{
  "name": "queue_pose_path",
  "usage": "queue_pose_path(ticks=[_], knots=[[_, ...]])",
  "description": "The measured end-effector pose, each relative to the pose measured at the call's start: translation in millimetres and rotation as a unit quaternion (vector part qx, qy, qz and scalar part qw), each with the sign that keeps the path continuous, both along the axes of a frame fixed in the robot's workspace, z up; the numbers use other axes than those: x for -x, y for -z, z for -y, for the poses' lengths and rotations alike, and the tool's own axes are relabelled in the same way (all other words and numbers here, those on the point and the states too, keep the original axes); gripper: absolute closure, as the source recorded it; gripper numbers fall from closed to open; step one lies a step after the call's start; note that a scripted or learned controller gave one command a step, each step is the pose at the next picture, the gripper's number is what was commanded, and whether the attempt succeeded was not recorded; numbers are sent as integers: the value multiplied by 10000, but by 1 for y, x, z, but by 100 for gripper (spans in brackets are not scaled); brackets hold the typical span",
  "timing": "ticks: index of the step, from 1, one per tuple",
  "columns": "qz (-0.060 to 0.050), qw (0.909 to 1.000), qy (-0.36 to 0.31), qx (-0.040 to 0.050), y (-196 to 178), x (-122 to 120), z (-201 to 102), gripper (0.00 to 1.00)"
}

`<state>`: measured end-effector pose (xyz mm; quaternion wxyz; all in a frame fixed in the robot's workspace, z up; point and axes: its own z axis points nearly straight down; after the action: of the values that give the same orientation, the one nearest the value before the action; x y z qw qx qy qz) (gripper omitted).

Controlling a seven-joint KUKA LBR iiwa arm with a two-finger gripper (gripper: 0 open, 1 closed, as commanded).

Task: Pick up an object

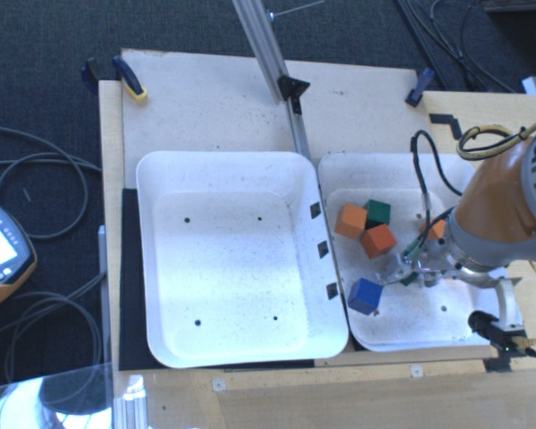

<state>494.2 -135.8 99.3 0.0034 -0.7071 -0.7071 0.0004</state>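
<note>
Beside the small blue cube [365, 295] hangs the gripper [409, 273]; its grip I cannot tell. Lower slowly, straight over one block.

A pale wooden table [205, 105] stands on dark carpet [45, 25]. Black cables [18, 164] loop over the floor at left, more at top right. Blue clamps [129, 77] grip the table's far edge.
</note>
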Motion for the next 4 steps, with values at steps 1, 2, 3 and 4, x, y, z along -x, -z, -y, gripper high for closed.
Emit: queue_pose_path(ticks=[1,2,3,4], knots=[[53,10000,-36,13,-1,-64,-43,0],[38,10000,17,38,-1,-76,23,0],[40,10000,-10,25,-12,-77,19,100],[57,9999,-10,89,-2,-119,-45,100]])
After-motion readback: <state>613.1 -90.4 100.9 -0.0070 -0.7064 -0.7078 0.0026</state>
